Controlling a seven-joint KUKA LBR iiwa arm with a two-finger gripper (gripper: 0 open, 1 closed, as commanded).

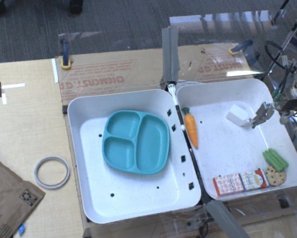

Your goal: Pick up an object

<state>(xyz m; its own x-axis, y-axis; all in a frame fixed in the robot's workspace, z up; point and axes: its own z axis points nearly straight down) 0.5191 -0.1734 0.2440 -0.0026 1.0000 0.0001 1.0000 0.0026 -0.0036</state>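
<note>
Reaching in from the right, the gripper (256,121) hangs low over the upper right part of the right bin (209,90), with the grey arm running off toward the right edge of the camera view. Its two thin fingers (265,110) point down and to the left, and their tips look drawn close together with nothing between them, so the pincer reads as clenched on air. Just beside those tips, to their left, a small white block (237,114) lies on the bin floor; whether the tips touch it cannot be told. Along the same bin's left wall a carrot (191,129) lies lengthwise, green top toward the far side. Near the front right corner a green ridged piece (274,159) sits just above a round cookie (275,176), and to the cookie's left a row of small cartons (240,182) lies flat against the front wall. Across the divider, the left bin (82,166) holds a teal divided plate (136,141) with three compartments, lying flat near the middle. Outside the bins, on the wooden bench at the left, a roll of tape (52,171) lies flat, and a piece of brown cardboard (6,201) sits at the lower left corner.
</note>
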